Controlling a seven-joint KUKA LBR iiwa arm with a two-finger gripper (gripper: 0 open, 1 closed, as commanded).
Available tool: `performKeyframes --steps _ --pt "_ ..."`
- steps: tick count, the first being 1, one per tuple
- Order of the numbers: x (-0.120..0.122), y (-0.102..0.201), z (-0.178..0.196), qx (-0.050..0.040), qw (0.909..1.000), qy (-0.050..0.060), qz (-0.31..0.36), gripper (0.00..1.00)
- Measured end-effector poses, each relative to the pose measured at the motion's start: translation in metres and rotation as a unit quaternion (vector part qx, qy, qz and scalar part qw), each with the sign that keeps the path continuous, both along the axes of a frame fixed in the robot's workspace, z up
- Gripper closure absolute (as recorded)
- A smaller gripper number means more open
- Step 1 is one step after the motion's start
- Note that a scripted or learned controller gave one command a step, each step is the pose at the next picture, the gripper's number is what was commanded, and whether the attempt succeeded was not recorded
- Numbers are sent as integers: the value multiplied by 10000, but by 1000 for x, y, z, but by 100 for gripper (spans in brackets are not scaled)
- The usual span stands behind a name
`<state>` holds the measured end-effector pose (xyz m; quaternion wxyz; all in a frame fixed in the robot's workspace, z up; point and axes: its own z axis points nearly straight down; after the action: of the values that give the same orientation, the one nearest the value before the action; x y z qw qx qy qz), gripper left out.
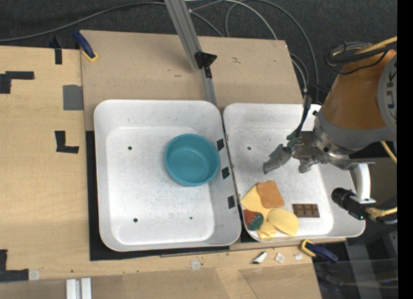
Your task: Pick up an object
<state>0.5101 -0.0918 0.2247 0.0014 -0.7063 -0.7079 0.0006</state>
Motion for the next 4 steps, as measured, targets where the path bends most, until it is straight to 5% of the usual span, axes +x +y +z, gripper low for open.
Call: performKeyframes --steps 1,4 --pt "0 0 0 -1 10000 -2 -1 0" --pt "6 -7 -134 -23 10000 -32 -11 0"
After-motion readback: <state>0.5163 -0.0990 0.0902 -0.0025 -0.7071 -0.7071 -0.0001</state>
